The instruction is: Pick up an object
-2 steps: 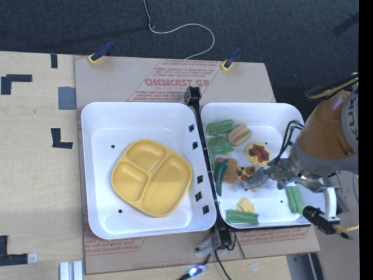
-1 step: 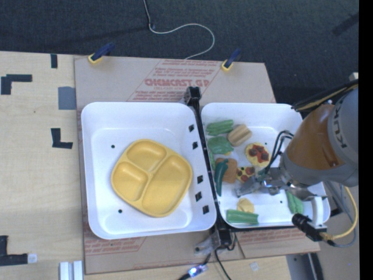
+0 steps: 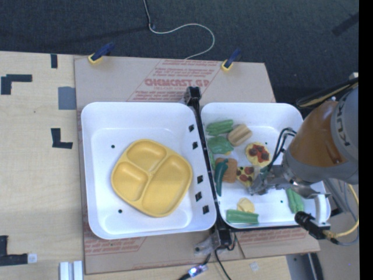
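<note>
Reaching down into the right-hand shallow white plastic bin [image 3: 274,112], the grey arm with its orange band [image 3: 317,142] is lowering its dark two-finger gripper [image 3: 260,184] among the toy food, so the pick is looking only begun: nothing is showing between the tips, and whether they are spread or closed is not something I can tell from this slant. The tips are sitting just beside a small flat pizza-like piece with red spots [image 3: 245,172], likely the target, still lying on the bin floor. Counting the right bin, I am seeing roughly five green vegetable-shaped pieces, one tan bun-shaped piece [image 3: 239,135], two red-and-yellow pizza-like pieces, one brown piece [image 3: 231,169] and one pale yellow chunk [image 3: 246,205]. The left-hand white bin [image 3: 96,127] is holding one yellow three-compartment plastic plate [image 3: 151,177].
</note>
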Motion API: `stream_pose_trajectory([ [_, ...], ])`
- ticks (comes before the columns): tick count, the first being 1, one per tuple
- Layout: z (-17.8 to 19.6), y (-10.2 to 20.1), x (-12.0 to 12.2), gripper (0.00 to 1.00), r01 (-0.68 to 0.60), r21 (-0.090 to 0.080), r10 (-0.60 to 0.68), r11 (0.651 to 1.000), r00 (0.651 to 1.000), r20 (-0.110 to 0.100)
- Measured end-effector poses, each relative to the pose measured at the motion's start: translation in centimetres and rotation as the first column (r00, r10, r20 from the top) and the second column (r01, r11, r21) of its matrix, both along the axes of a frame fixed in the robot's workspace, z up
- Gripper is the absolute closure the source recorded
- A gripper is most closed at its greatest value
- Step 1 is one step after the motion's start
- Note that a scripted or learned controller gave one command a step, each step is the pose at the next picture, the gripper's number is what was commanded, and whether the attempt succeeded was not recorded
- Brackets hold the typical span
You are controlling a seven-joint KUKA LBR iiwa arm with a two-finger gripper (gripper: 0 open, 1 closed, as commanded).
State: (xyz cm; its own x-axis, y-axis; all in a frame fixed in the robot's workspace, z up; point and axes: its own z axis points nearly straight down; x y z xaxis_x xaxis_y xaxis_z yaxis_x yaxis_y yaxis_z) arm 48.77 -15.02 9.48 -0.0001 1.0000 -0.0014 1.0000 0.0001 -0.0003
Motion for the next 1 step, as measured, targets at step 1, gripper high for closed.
stream_pose_trajectory([
  [1, 6.26, 0.17, 0.30, 1.00, -0.001, 0.001, 0.001, 1.000, 1.000, 0.004],
])
